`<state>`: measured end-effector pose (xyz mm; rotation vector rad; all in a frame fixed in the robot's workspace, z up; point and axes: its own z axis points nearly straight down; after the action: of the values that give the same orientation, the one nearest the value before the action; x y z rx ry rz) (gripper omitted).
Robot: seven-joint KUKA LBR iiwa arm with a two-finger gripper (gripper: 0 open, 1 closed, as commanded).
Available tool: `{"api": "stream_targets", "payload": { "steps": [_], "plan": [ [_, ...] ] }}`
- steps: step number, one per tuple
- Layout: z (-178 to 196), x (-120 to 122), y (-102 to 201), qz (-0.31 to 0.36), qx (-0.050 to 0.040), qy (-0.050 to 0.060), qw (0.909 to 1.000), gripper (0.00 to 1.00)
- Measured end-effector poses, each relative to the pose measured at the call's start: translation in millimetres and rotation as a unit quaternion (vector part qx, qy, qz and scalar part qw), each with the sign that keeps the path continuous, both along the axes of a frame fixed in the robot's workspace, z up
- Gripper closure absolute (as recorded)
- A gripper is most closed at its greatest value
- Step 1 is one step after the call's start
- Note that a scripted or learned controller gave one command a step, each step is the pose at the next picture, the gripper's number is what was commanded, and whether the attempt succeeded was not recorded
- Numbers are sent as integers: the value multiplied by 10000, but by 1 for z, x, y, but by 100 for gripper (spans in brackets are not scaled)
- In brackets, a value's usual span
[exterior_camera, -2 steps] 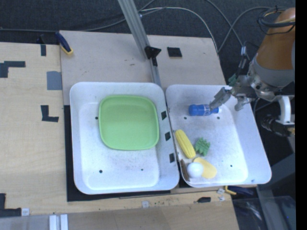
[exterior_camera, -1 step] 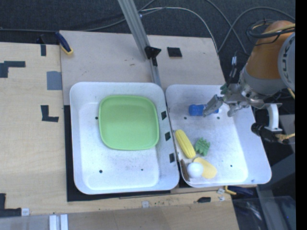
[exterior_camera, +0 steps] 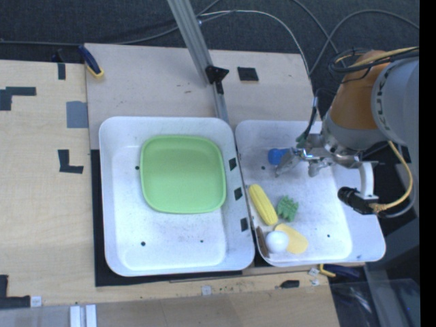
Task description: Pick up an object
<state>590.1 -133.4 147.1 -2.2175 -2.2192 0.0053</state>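
Note:
In the right bin [exterior_camera: 340, 240] lie a small blue object [exterior_camera: 275, 157], a yellow corn cob [exterior_camera: 262, 204], a green leafy toy [exterior_camera: 287, 208], a white ball [exterior_camera: 277, 241] and a flat yellow piece [exterior_camera: 296, 238]. My gripper [exterior_camera: 300, 167] hangs over the upper middle of this bin, open, with nothing between its fingers. Its left finger [exterior_camera: 285, 165] stands just right of the blue object, close to it or touching it; I cannot tell which. The other toys lie below the gripper, toward the bin's front left.
The left bin [exterior_camera: 116, 203] holds a green square plate [exterior_camera: 182, 174]. A grey metal pole [exterior_camera: 197, 43] slants down to the bins' shared back edge. Cables [exterior_camera: 272, 5] loop behind the arm, and a black and yellow cable [exterior_camera: 371, 206] hangs at the right bin's edge.

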Motion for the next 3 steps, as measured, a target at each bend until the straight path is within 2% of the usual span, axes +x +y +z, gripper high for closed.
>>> {"api": "stream_targets", "payload": {
  "steps": [1,2,3],
  "plan": [
    [-53,-1,1,-2,-1,-1,10000,0],
    [-40,0,1,3,-4,-23,10000,100],
    [22,-2,-2,-2,-8,-52,10000,100]
  ]
}}
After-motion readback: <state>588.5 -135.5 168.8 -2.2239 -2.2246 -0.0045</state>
